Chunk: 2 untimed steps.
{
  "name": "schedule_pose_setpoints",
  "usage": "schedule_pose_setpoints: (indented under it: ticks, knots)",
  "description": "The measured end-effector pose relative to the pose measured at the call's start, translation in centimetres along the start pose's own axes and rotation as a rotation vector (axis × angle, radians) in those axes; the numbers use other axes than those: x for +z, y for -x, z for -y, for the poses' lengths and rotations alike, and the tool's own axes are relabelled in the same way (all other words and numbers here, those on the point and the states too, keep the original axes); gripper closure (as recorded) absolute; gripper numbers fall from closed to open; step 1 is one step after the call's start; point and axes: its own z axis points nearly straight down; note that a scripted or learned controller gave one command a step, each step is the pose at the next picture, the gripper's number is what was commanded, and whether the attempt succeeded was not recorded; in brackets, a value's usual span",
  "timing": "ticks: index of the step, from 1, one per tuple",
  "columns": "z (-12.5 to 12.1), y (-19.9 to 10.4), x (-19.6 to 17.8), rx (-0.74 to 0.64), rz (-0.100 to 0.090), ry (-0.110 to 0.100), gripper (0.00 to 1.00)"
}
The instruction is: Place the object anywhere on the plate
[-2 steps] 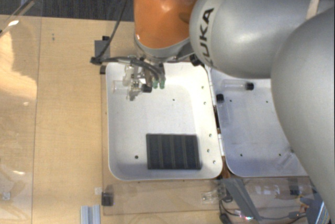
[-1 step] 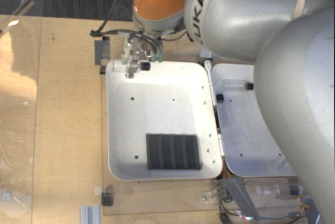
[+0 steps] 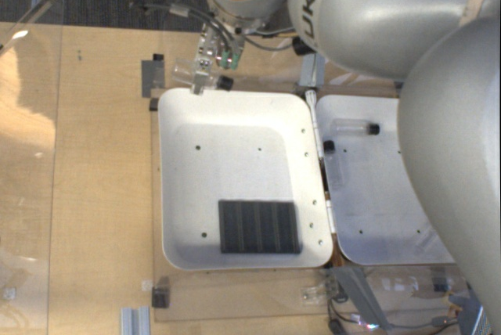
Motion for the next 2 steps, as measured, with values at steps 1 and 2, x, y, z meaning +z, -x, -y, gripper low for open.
schedule_pose_setpoints:
  ticks: [1,2]
  knots:
    - [0.1,-0.6,8.9,0.134,-0.006,-0.004,1.0]
    - [0.1,-0.8,10.6,0.129,-0.005,-0.004,1.0]
